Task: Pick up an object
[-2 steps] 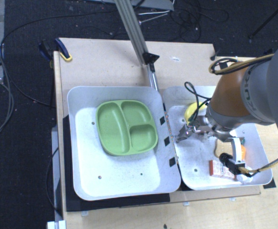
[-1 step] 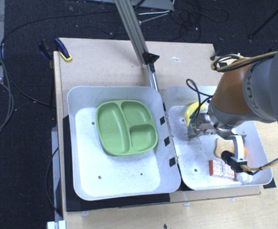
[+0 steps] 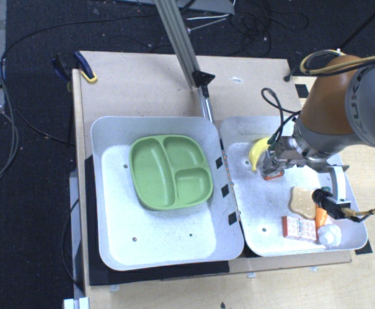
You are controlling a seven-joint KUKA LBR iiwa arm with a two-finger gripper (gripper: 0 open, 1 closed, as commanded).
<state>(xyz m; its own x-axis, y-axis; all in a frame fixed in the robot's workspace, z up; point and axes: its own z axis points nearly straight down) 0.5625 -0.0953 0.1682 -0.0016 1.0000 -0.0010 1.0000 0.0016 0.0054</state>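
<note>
In the right bin (image 3: 265, 205) a yellow banana (image 3: 258, 152) lies near the far left corner. My gripper (image 3: 272, 168) hangs low over the bin just right of the banana, with a small reddish thing (image 3: 272, 176) at its tip. A tan slice of toast (image 3: 301, 201) lies right of centre. An orange carrot-like piece (image 3: 321, 217) and a white piece (image 3: 330, 236) lie by the bin's near right corner. A red and white packet (image 3: 300, 228) rests at the near edge.
The left bin (image 3: 110, 237) holds a green divided plate (image 3: 172, 171). A metal pole (image 3: 178, 34) slants across the bench from the top. A black cable (image 3: 274, 102) loops off the arm over the right bin's far side.
</note>
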